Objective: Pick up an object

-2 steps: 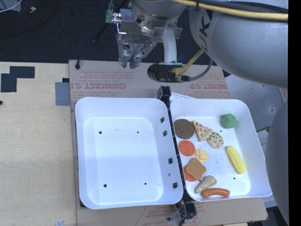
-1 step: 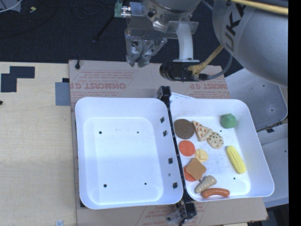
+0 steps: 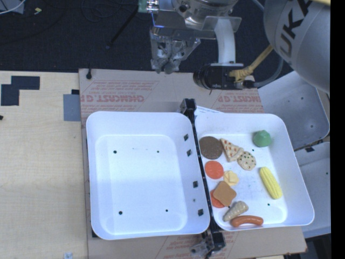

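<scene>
My gripper [image 3: 167,65] hangs high above the bench, behind the far rim of the left bin [image 3: 97,144], well away from every object. Nothing shows beneath it. The right bin [image 3: 294,198] holds several toy foods: a brown round patty [image 3: 211,147], a pizza slice [image 3: 232,150], a speckled cookie [image 3: 247,160], a green lump [image 3: 262,138], a yellow corn cob [image 3: 270,182], a red tomato slice [image 3: 214,170], a pale yellow piece [image 3: 231,177], a brown toast slice [image 3: 224,193], a beige cone-like piece [image 3: 235,210] and a red sausage [image 3: 247,220].
A black divider with clips [image 3: 195,161] runs between the two bins. Both bins rest on a cardboard sheet [image 3: 129,93] over a wooden bench [image 3: 38,161]. The arm's grey body [image 3: 299,26] looms at the upper right.
</scene>
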{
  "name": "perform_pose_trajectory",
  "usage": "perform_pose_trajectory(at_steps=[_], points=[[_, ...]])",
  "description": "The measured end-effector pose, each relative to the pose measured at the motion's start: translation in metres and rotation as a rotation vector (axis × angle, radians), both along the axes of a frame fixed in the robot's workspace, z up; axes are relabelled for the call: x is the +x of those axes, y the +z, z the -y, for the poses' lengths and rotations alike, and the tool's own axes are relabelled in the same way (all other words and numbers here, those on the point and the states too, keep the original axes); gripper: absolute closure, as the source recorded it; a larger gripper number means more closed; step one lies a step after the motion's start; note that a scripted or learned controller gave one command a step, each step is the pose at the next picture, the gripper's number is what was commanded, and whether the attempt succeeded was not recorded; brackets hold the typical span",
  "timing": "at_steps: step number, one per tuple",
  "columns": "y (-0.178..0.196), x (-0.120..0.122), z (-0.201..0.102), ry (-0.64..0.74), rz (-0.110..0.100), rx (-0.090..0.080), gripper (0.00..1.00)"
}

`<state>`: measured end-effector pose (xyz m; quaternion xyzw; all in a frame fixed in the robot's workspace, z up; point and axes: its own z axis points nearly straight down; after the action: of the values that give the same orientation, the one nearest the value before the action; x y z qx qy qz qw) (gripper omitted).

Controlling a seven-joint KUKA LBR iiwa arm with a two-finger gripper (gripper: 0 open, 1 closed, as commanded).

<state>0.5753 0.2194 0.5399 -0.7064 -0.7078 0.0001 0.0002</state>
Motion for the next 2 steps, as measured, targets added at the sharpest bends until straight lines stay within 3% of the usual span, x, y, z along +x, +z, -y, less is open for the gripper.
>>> perform_pose_trajectory(at_steps=[1, 2], points=[[-0.191, -0.046, -0.009, -0.002, -0.020, -0.008, 1.00], [-0.082, -0.050, -0.011, 0.000, 0.006, 0.003, 1.00]])
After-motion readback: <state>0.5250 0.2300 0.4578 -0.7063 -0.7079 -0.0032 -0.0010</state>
